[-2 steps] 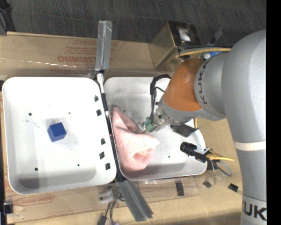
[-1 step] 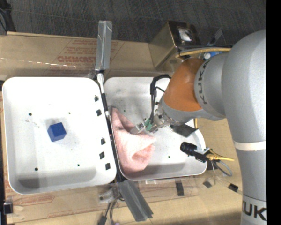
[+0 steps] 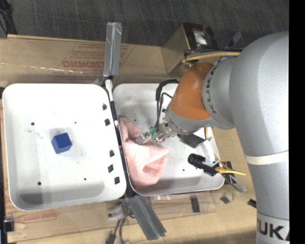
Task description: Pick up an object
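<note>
Pink cloth (image 3: pixel 145 161), one crumpled piece, lies in the right bin (image 3: pixel 137 98) with the single gripper (image 3: pixel 155 134) at its upper edge, its jaws impossible to tell as wide or narrow, while one blue cube (image 3: pixel 61 142) sits in the left bin (image 3: pixel 51 105).

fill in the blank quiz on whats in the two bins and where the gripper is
1. In the camera view, the blue cube lies in the ____ of the two bins.
2. The crumpled cloth in the right bin is ____ in colour.
3. The gripper is down at the upper edge of the ____, far from the cube.

Missing words: left; pink; cloth
</note>
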Motion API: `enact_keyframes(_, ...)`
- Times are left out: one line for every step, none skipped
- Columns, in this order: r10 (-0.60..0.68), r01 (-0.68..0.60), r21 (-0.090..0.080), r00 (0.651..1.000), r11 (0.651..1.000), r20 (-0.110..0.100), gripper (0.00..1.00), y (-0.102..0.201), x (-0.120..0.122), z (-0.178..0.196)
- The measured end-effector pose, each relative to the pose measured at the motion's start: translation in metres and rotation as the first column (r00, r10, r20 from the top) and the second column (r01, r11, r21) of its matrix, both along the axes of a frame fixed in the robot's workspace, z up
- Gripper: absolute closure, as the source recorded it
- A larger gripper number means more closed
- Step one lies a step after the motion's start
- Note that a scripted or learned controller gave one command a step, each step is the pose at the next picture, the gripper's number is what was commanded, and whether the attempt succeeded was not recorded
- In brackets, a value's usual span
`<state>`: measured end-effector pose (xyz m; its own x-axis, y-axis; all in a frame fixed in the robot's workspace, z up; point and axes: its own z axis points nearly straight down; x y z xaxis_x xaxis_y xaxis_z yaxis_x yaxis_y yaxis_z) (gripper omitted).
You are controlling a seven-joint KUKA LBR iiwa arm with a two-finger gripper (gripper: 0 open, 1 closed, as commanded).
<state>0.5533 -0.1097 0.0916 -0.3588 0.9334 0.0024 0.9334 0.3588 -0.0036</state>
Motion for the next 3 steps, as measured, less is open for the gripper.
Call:
enact_keyframes(-0.005, 0.005, 0.000, 1.000, 1.000, 0.001, 0.00, -0.016, -0.037, 0.000)
enact_keyframes(0.299, -0.299, 0.001, 0.954, 0.954, 0.004, 0.00, -0.010, -0.071, 0.028)
enact_keyframes(0.221, -0.221, 0.000, 0.975, 0.975, 0.002, 0.00, 0.009, -0.020, -0.001)
